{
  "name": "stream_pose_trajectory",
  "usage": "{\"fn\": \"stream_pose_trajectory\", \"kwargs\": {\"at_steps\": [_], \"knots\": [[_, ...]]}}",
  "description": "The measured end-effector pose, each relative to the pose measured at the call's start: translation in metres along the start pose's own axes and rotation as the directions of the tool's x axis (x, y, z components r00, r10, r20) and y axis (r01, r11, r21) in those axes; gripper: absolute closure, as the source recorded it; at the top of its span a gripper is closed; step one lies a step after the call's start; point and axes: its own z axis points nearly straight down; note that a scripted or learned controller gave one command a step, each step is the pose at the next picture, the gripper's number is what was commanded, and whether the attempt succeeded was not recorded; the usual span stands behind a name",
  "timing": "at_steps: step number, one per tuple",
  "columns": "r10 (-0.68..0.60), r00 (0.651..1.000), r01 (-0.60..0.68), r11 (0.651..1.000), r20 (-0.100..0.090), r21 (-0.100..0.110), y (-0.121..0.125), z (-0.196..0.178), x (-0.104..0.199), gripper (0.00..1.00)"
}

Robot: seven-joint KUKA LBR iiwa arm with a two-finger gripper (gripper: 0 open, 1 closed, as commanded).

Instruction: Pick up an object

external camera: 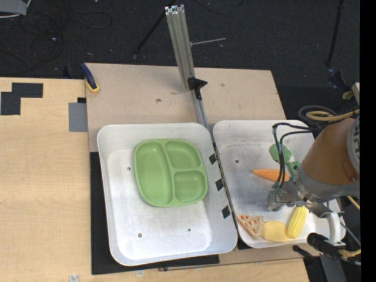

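In the right bin (247,151) lie an orange carrot (267,174), a green piece (277,153) partly behind cables, a yellow corn cob (296,221), a pale yellow lump (273,231) and a pizza slice (251,223). My gripper (281,200) reaches down into this bin just below the carrot and above the corn cob. The arm's orange band (332,154) hides the bin's right part. I see nothing clearly held between the fingers.
The left bin (117,228) holds a green divided plate (171,173). An aluminium post (181,46) rises behind the bins. Black clips (220,184) sit along the seam between the bins.
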Motion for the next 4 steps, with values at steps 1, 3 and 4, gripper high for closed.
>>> {"fn": "stream_pose_trajectory", "kwargs": {"at_steps": [1, 3, 4], "knots": [[-0.007, 1.000, 0.007, 1.000, 0.004, -0.005, 0.004, -0.063, -0.003, 1.00], [-0.008, 1.000, 0.008, 1.000, 0.004, -0.003, 0.008, -0.134, -0.005, 1.00], [-0.011, 1.000, 0.011, 1.000, 0.001, 0.001, 0.015, -0.121, 0.046, 1.00]]}}
